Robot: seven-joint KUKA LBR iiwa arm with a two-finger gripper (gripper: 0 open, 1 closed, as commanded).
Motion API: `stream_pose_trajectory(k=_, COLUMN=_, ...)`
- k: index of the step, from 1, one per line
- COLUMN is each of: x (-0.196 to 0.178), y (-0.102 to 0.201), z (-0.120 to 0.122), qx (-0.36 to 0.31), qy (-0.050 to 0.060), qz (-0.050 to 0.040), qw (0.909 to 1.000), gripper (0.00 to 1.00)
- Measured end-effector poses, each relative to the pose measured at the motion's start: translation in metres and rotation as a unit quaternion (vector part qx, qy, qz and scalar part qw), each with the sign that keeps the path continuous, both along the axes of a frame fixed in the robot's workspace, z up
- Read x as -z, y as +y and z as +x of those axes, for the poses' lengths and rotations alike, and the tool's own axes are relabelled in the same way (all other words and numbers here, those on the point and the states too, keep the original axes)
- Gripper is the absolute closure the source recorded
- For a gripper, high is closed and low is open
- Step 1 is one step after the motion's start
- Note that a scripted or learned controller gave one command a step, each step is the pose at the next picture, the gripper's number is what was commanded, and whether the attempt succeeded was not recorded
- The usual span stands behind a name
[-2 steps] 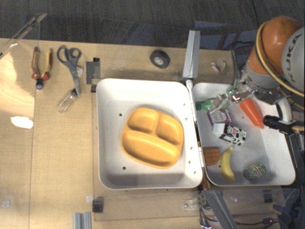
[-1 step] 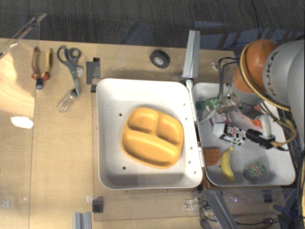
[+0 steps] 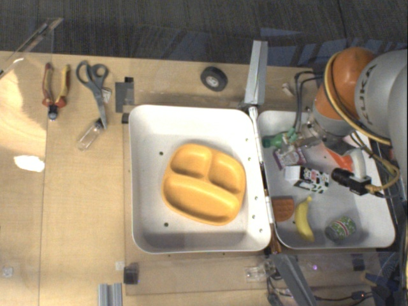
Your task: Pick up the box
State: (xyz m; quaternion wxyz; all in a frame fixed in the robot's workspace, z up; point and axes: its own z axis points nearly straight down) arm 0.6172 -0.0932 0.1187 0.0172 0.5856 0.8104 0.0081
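The box (image 3: 312,178), small and white with black and pink print, lies in the middle of the right bin (image 3: 382,238). My gripper (image 3: 294,146) hangs low over the bin's upper left part, up and to the left of the box and apart from it. A purple item (image 3: 280,159) and a green item (image 3: 274,140) sit right beside the gripper. The grey arm with its orange band (image 3: 344,81) reaches in from the upper right and hides the bin's far corner.
The right bin also holds a banana (image 3: 304,219), a brown item (image 3: 282,208), a dark green ball (image 3: 342,229) and a red piece (image 3: 342,160). A yellow lobed object (image 3: 204,182) lies in the left bin (image 3: 146,171). Scissors (image 3: 95,88), pliers (image 3: 55,88) and a tape roll (image 3: 213,78) lie on the bench.
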Motion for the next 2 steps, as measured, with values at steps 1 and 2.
stream_pose_trajectory(k=1, x=-0.156, y=0.059, z=-0.010, qx=-0.063, qy=0.014, qz=0.0022, qw=0.9979, gripper=1.00)
stream_pose_trajectory(k=2, x=-0.144, y=0.073, z=-0.083, qx=-0.169, qy=0.015, qz=-0.0001, qw=0.9854, gripper=1.00)
